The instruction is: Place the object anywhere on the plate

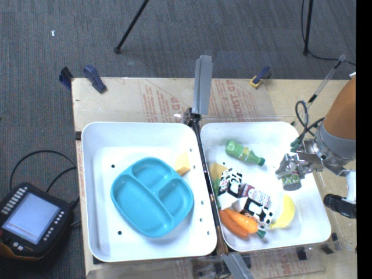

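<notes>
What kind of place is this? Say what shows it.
Probably a robotics lab test bench rather than a kitchen: a teach pendant lies on grey carpet, the plywood bench top carries clamps, and two white bins hold a blue plate and toy food.

Plate (152,197): light blue, with three compartments — lies flat in the left bin, turned at an angle, nothing on it.
Object: which of the right bin's toys is meant cannot be told — a green bottle (244,153) lies on its side near the back, a carrot (238,223) and a banana (285,213) lie toward the front.
</notes>
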### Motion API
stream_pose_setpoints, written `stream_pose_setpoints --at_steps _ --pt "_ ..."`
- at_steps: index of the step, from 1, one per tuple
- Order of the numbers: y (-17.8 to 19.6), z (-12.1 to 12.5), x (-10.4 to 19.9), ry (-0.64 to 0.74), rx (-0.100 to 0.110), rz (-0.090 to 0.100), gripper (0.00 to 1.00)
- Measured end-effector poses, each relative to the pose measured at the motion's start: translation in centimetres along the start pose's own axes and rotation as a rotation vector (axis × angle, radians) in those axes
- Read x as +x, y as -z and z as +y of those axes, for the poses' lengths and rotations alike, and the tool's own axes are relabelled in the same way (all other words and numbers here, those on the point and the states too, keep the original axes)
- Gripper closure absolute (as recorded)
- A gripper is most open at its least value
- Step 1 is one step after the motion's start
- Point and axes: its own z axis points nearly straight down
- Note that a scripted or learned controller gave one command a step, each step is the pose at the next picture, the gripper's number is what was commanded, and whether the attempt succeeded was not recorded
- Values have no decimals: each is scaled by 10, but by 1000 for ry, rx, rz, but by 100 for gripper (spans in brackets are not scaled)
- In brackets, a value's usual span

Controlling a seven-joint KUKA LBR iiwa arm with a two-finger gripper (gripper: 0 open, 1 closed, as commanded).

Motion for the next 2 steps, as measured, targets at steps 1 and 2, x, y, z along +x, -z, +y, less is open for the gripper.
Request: stream_pose_setpoints --at_steps 1,2 --pt "-25 -15 43 478 3 0 100" --pt "-8 -17 144 992 1 -2 100"
